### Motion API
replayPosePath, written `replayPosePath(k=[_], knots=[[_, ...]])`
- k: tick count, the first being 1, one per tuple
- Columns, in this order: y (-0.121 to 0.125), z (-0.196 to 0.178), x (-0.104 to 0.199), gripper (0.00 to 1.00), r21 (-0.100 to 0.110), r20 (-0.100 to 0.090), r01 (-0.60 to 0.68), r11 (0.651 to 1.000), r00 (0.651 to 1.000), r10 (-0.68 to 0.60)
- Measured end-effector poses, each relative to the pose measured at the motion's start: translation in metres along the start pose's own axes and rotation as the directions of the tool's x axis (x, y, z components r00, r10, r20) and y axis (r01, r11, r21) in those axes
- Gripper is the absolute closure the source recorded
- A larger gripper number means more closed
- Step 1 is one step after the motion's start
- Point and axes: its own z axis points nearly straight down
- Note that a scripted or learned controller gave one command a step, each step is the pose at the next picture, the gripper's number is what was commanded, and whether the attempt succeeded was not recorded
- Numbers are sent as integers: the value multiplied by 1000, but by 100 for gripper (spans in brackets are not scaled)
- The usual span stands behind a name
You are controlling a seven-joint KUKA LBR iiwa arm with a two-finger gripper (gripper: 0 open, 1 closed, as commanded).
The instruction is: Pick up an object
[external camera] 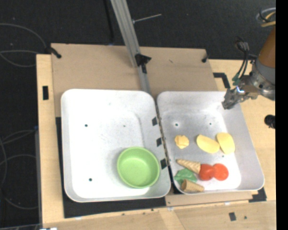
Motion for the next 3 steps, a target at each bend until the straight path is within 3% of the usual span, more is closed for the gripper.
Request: replayPosePath(k=[1, 3], knots=[[2, -49, -1, 100, 0, 0, 2, 1000, 1000, -2], [22, -48, 94, 100, 6, -1, 4, 1000, 1000, -4]])
